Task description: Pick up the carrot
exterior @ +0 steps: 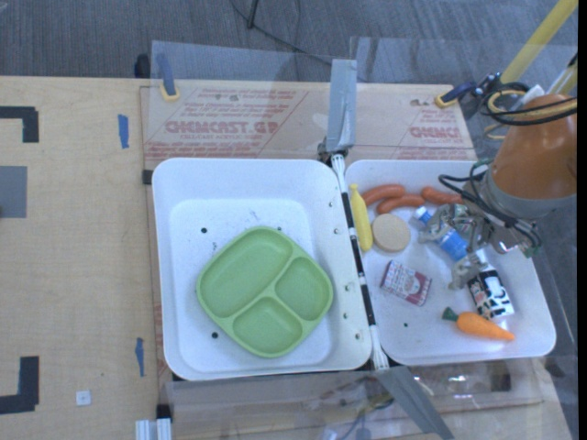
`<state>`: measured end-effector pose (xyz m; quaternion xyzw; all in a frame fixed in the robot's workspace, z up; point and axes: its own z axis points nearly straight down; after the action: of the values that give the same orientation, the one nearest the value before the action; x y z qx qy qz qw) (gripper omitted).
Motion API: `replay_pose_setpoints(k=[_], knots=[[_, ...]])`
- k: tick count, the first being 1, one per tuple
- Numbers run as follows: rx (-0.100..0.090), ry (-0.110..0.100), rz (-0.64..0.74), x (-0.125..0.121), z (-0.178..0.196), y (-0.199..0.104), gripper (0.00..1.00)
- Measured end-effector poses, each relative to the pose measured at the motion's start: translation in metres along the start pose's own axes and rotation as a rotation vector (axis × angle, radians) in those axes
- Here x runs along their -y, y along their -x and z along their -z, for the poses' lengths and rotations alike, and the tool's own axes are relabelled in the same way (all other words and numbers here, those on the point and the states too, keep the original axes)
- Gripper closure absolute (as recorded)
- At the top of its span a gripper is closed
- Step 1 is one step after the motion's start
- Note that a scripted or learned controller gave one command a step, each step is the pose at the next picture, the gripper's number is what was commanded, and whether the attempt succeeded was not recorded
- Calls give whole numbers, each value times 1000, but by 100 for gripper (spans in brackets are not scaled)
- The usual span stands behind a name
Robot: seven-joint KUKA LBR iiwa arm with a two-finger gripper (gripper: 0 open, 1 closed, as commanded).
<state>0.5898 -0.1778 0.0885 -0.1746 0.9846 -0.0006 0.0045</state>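
The carrot (480, 325) is lying flat near the front edge of the right bin (541, 342), green top pointing left, just below a small black-and-white carton (491, 293). The hand (466, 246) sits above and a bit left of it, over the middle of that bin, not touching the carrot; honestly can't tell if it's released or clenched. Sausages (385, 198), a round cookie-like disc (392, 234) and a red packet (405, 282) are in there too. The left bin (174, 191) has a green divided plate (265, 291).
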Motion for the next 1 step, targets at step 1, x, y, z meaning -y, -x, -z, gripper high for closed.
replay_pose_setpoints(k=[1], knots=[[-4, 2, 68, -62, 80, -68, 0]])
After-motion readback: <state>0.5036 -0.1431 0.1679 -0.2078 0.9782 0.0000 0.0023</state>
